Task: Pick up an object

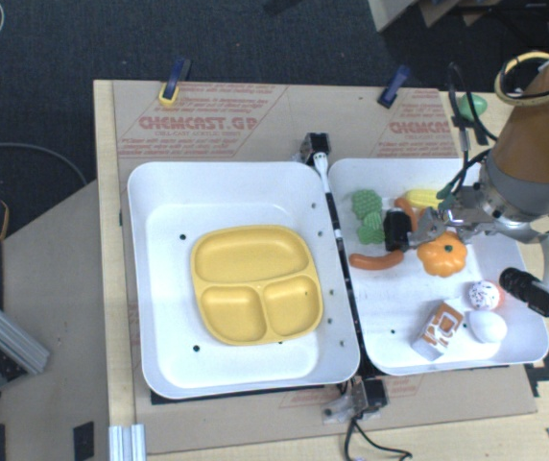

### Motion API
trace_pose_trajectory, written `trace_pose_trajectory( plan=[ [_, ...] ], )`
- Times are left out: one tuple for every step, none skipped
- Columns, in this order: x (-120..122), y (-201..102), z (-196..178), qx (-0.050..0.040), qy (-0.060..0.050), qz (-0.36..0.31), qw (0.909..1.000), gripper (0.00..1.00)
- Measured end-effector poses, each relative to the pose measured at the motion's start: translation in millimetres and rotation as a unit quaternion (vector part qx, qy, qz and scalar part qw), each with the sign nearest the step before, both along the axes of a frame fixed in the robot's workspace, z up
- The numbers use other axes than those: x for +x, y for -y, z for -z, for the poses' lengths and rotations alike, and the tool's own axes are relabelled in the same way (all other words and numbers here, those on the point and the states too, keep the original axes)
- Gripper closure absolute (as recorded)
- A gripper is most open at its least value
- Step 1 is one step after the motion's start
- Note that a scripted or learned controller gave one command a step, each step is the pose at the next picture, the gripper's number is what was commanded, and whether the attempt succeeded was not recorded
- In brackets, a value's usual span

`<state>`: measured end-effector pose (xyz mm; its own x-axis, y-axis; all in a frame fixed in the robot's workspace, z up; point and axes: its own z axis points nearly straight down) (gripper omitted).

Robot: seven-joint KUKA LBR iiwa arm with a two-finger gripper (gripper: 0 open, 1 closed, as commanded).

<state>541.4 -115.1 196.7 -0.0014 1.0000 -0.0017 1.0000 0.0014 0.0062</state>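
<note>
Toy pumpkin (442,254) sits right of frame centre in the right bin (529,339), beside a sausage (376,261) and green toy (369,214). The jaws (399,230) hover just left of it; whether spread or closed, I cannot tell. A yellow divided plate (252,282) lies in the left bin (159,257).

A robotics lab: clamped cardboard bench (255,113), white bins (159,257), trailing cables (25,157).

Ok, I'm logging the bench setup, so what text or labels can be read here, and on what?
"CHEMCAST G P": red print on the brown board behind the left bin; its smaller lines are too blurred to read.
The same red print behind the right bin: too faint to read.
Small carton: orange mark, unreadable.
</note>
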Motion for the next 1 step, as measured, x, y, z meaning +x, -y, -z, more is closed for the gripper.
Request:
trace_pose_trajectory(
  plan=[
    [1.3,0.0,-30.2,0.0,0.0,0.0,1.0,1.0]
  ],
)
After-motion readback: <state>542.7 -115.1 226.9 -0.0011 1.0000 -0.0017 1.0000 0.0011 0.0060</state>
